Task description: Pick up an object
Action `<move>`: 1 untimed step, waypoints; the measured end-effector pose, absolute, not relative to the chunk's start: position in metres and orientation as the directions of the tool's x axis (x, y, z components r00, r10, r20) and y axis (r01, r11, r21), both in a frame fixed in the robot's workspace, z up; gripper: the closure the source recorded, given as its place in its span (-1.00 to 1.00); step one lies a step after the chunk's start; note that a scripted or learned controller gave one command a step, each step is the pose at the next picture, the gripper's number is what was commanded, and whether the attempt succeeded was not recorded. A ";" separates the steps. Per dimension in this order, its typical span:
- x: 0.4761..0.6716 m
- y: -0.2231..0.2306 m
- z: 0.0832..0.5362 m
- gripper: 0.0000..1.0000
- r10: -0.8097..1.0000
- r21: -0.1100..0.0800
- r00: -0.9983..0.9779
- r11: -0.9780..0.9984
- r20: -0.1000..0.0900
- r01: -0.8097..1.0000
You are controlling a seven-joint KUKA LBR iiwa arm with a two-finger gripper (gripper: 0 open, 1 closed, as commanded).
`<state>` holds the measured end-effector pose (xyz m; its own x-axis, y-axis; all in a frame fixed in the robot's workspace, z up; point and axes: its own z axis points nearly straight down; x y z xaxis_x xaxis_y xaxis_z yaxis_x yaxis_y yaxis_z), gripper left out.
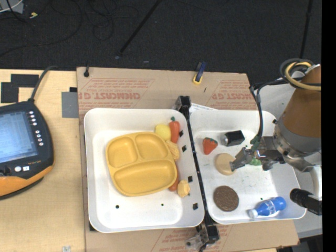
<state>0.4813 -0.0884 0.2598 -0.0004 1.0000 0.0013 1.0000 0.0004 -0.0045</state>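
Camera view: tan disc point(224, 164) beside claw point(240, 160)

Both white bins point(100, 140) look like smooth, slightly glossy plastic. The yellow divided plate point(140, 163) is matt plastic with a soft sheen along its ridges. Brown corrugated cardboard point(131, 91) with printed red lettering lies under the bins, dull and papery. The round brown disc point(226, 198) appears rough and grainy, while the blue bottle point(269, 207) is shiny plastic. The strawberry point(209, 145) looks like smooth toy plastic. The teach pendant point(21, 146) has a glossy screen.
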 end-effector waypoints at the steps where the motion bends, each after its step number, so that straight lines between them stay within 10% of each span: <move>1: 0.481 -0.089 0.269 1.00 1.000 -0.007 0.001 -0.001 0.002 1.000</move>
<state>0.4813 -0.0892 0.2694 0.0008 1.0000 0.0019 1.0000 -0.0008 -0.0071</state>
